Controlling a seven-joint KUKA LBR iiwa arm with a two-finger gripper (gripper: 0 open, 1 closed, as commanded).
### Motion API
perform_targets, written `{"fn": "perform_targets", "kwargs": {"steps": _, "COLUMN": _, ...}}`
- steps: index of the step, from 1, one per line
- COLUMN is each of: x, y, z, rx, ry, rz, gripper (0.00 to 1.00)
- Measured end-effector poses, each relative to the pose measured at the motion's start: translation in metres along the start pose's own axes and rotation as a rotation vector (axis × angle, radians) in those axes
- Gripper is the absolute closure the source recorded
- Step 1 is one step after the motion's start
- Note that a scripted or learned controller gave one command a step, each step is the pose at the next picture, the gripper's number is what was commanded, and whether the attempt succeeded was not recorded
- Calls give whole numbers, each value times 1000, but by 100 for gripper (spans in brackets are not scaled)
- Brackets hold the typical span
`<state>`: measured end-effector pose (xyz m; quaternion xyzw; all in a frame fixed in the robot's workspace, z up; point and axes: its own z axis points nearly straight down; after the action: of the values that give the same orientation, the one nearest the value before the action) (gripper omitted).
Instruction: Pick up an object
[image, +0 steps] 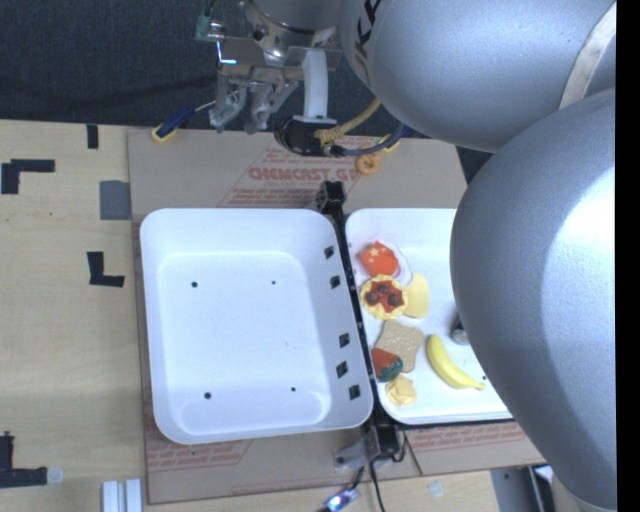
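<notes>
My gripper (243, 112) hangs high near the top of the view, above the bench behind the left bin (165, 250), with nothing between its fingers. The right bin (440, 408) holds several toy foods: a red tomato (379, 258), a small pizza (384, 295), a pale cheese piece (417, 296), a slice of toast (398, 345), a yellow banana (452, 364) and a small yellow piece (400, 390). The grey arm hides the right part of that bin.
The large grey arm covers the top and right of the view. Brown cardboard (290, 180) lies under both bins. Black clips run along the divider (345, 330) between the bins. A blue and yellow tool (178, 122) lies behind the left bin.
</notes>
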<state>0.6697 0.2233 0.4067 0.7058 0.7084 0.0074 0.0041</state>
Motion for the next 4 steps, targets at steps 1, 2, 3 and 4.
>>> {"fn": "perform_targets", "kwargs": {"steps": 1, "x": 12, "y": 0, "z": -139, "rx": 0, "ry": 1, "rz": -1, "gripper": 100}}
{"fn": "perform_targets", "kwargs": {"steps": 2, "x": 7, "y": -91, "z": -70, "rx": 25, "ry": -6, "rz": -1, "gripper": 100}}
{"fn": "perform_targets", "kwargs": {"steps": 3, "x": -11, "y": -34, "z": -132, "rx": 10, "ry": -5, "rz": 5, "gripper": 100}}
{"fn": "perform_targets", "kwargs": {"steps": 4, "x": -31, "y": -151, "z": 6, "rx": 37, "ry": -11, "rz": 3, "gripper": 100}}
